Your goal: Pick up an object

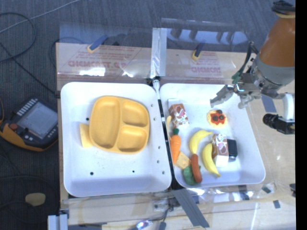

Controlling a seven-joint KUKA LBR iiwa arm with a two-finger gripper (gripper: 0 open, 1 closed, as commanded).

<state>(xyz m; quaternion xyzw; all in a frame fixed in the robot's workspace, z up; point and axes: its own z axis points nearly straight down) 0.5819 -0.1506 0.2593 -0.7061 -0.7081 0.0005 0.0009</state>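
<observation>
Round flat toy with red top (217,117) near right bin's (256,162) far edge, bare white floor around it | gripper (231,96) above far edge, fingers apart, holding nothing | smooth curved bananas (205,150), carrot (175,147) nearer middle | yellow tray (119,124) in left bin (72,176)

the flat tan bench top (115,60), printed with faded red lettering, is carrying two shallow white plastic bins sitting side by side, edges touching: the left bin (72,143) and the right bin (249,143). a clear plastic sheet (144,42) is lying along the bench's far edge, behind both bins.
</observation>
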